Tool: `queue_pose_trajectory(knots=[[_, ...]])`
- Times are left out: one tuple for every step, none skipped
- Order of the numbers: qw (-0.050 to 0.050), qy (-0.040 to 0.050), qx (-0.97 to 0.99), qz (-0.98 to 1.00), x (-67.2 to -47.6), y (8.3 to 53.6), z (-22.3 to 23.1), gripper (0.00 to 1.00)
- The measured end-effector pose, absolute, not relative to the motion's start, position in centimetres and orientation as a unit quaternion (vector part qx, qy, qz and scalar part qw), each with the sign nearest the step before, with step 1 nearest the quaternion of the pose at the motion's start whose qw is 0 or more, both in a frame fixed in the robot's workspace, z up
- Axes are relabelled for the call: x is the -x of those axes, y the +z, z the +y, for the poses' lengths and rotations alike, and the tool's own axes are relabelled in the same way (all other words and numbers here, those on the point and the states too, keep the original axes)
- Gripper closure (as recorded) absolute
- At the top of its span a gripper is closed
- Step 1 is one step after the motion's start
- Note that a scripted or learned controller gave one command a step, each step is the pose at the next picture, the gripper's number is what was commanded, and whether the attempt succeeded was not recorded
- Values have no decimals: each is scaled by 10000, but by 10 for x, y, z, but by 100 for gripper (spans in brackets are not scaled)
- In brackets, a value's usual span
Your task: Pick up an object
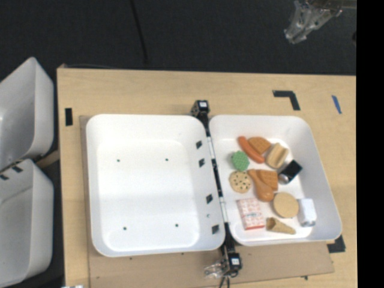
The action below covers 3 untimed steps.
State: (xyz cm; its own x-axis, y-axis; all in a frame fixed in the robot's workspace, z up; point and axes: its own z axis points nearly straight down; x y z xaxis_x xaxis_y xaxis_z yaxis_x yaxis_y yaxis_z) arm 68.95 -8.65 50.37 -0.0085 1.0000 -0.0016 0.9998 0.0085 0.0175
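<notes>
Up beyond the far edge of the surface (150, 80) hangs the hand (307, 21), blurred; whether it is open or closed I cannot tell. Nearer than it, the right bin (321, 179) holds toy food heaped together. Beside that bin, the left bin (144, 185). Inside the right bin, the round tan biscuit (285, 205) looks light, stiff, easiest gripped across its rim, though a white block (307, 212) crowds it.
</notes>
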Motion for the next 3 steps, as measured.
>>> queue_pose_trajectory(knots=[[34, 20, -7073, 7069, -689, 555, -107, 100], [-54, -56, -7081, 7061, -687, 363, -125, 100], [96, 59, -7059, 7083, -688, 563, -124, 100]])
